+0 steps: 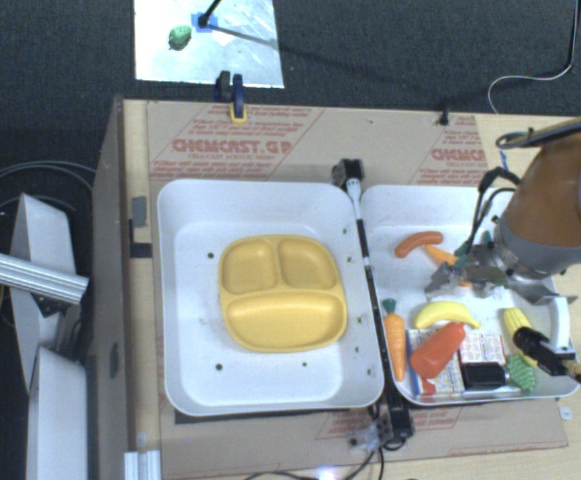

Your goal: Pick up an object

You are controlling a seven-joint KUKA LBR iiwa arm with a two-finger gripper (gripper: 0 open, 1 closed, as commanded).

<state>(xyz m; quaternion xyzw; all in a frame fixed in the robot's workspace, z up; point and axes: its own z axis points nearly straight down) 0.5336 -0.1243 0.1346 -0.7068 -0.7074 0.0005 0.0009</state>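
My end effector (457,273) hangs low in the right shallow white bin (390,206), just above the yellow plastic banana (447,314); its grip I cannot tell.

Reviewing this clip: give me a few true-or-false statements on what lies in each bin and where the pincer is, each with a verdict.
1. The yellow divided plate lies in the left bin. True.
2. The banana sits in the left bin. False: it is in the right bin, beside the red pepper.
3. The pincer is over the right bin. True.
4. The carrot lies against the right bin's far right wall. False: it lies near the divider between the bins.
5. A sausage lies in the right bin's upper part. True.
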